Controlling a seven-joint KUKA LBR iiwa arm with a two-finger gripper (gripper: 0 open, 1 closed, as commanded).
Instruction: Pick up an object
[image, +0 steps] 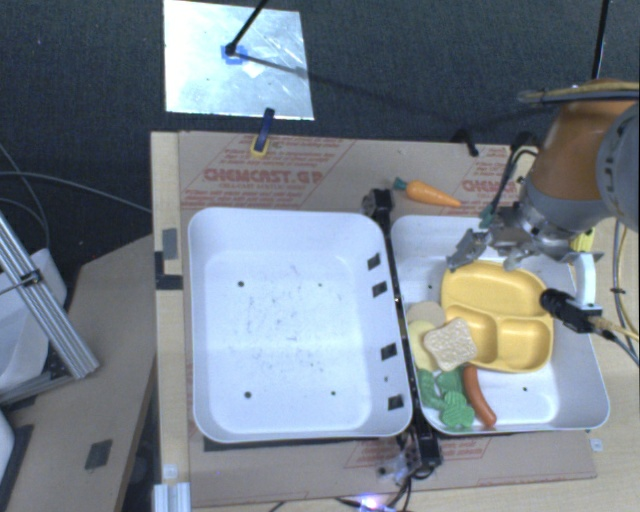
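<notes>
Two shallow white bins sit side by side: the left bin (290, 320) and the right bin (575, 385). In the right bin there is one yellow divided tray (510, 310), one slice of toast (451, 343), one sausage (479, 395), one green leafy piece (445, 403) and one pale round piece (424, 318) (partly hidden under the toast, so its kind is hard to tell). On the tabletop just beyond the bins lies one carrot (430, 193), and farther back one blue and yellow clip (263, 133).
</notes>
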